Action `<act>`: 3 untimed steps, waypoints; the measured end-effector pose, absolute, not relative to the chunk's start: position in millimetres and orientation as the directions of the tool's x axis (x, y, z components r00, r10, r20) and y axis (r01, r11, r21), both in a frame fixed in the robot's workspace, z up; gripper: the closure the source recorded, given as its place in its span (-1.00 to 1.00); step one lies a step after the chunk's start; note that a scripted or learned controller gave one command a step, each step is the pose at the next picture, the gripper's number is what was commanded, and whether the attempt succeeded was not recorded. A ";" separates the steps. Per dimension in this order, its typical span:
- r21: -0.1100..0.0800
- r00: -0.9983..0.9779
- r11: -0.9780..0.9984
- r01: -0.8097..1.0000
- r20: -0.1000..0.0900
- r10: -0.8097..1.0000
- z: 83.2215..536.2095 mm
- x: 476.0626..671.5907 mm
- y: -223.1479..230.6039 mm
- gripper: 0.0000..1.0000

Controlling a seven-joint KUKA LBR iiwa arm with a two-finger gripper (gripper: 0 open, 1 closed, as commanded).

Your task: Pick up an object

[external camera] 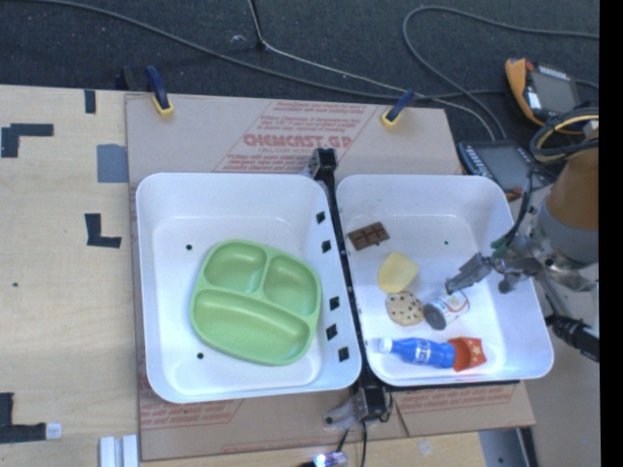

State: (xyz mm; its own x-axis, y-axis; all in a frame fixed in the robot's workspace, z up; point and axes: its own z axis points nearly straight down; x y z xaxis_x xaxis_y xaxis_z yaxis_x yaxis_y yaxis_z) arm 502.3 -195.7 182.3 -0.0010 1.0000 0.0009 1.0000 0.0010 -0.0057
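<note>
The gripper (454, 286) hangs low in the right bin (487, 195); whether it is open cannot be told. A small can (443, 311) lies just beside it, a cookie (403, 308) left of that.

Green plate (256, 302) — blue bottle (419, 351)

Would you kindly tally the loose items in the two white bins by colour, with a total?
Green: 1, the divided plate
Brown: 2, the chocolate bar and the cookie
Yellow: 1, the wedge
Blue: 1, the bottle
Red: 1, the packet
Silver: 1, the small can
Total: 7
</note>
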 end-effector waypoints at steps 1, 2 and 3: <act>-0.005 -0.001 0.001 1.000 0.001 1.000 136.8 502.6 -188.3 -1.00; -0.002 -0.002 0.002 1.000 0.000 1.000 149.3 503.8 -188.5 1.00; 0.005 -0.001 0.001 1.000 -0.002 1.000 204.7 510.2 -197.4 1.00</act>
